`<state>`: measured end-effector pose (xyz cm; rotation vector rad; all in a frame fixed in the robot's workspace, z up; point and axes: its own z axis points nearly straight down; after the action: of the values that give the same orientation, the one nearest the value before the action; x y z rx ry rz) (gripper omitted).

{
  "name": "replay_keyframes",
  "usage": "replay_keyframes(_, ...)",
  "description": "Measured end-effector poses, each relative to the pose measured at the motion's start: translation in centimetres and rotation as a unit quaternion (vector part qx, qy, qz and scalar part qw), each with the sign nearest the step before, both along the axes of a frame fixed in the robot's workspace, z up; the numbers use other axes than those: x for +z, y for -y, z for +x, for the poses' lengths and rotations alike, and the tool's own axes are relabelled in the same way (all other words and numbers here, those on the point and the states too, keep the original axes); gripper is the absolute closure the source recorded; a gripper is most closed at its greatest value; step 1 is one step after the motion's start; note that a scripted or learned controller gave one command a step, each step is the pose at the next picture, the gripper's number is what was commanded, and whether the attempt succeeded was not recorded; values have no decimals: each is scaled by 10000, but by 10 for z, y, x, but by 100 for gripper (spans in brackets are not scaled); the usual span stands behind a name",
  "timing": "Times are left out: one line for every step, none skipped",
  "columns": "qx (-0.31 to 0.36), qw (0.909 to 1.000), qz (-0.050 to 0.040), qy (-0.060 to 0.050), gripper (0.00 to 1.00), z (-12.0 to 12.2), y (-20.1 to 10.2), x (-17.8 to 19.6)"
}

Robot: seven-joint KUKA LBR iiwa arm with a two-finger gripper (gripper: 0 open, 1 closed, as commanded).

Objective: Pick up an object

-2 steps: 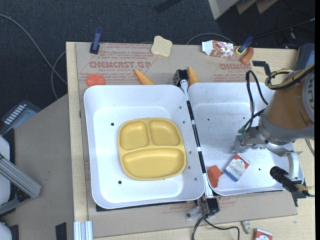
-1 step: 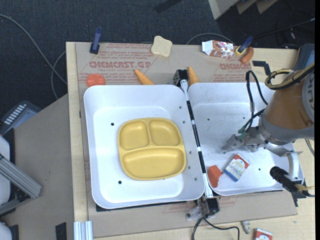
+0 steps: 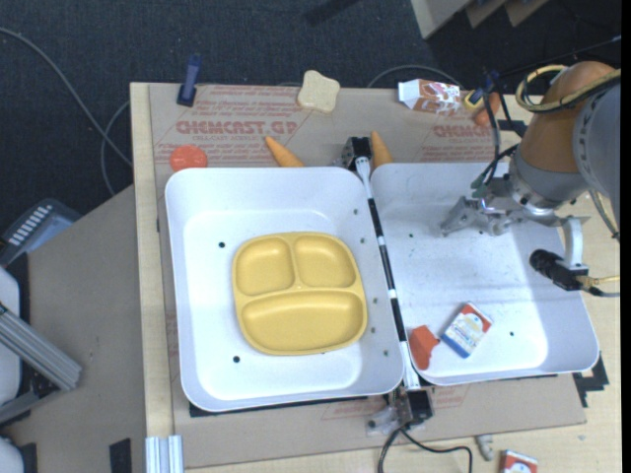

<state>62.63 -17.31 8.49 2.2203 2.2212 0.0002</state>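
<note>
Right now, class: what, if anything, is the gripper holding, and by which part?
Nothing. The gripper hovers over the right bin, its fingers bare; the small carton lies apart.

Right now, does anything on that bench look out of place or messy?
Yes. Several small things lie outside the bins on the cardboard behind them: a bread slice, a small carton, a carrot and an orange disc. In the right bin, a small box lies tilted near the front.
</note>
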Motion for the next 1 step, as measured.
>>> replay_keyframes(7,10000,-6,22,0,42,-7,79)
